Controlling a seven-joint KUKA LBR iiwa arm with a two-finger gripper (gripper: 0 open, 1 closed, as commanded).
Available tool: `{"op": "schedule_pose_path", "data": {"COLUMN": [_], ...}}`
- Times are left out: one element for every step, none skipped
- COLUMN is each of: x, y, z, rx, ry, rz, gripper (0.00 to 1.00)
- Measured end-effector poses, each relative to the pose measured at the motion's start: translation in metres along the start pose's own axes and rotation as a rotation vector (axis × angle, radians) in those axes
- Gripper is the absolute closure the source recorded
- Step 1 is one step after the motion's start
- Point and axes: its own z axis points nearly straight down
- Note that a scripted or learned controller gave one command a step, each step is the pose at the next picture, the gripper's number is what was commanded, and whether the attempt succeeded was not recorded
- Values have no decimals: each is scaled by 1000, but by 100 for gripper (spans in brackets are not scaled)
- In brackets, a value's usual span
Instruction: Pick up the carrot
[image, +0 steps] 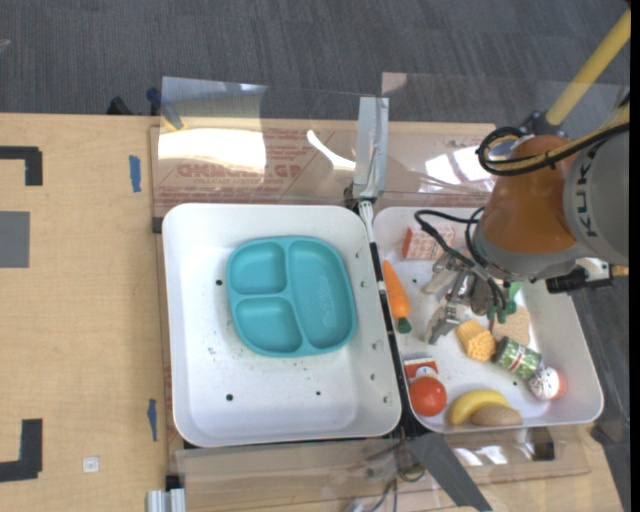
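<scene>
Your bench is a cardboard-topped surface (80, 300) carrying two shallow white plastic bins side by side; the left bin (200, 400) holds a teal three-compartment plate (292, 296). In the right bin (580, 390), the small orange carrot with a green tip (397, 296) lies along the left wall, just beside the divider. The metal two-finger gripper (455, 300) hangs near it, toward the bin's middle above a yellow corn cob (477, 341), with nothing visibly held; I cannot tell how its jaws stand, so you will probably have to shift it toward that wall.
</scene>
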Motion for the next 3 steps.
{"op": "schedule_pose_path", "data": {"x": [27,23,22], "y": [-43,-41,-86], "z": [0,-14,-65], "rx": [1,1,2], "ry": [0,-12,2], "rz": [-187,-188,-379], "gripper": [0,100,100]}}
